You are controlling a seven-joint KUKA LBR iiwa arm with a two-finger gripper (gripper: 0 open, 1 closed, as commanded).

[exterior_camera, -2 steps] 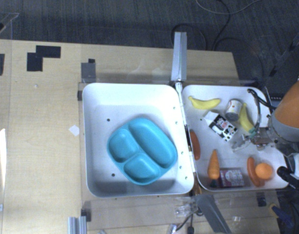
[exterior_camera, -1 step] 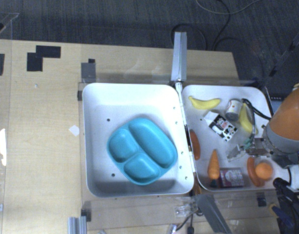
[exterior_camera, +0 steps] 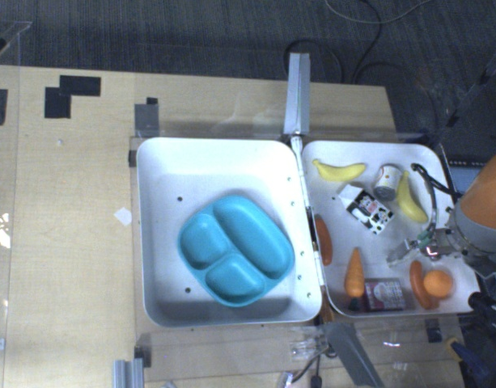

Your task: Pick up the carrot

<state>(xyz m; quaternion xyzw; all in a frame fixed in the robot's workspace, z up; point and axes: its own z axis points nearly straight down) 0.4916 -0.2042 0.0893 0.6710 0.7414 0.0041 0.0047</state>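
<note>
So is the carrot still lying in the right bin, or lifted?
Lying in the right bin. The carrot rests flat on its floor near the front wall, beside a dark packet, apart from the gripper.

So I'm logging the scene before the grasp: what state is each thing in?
Carrot: lying in the right bin, untouched.
Blue plate: right side up in the left bin, nothing on it.
Two bananas: lying unpeeled.
Can: on its side.
Orange: whole.
Arm: at the right bin's right edge.
</note>
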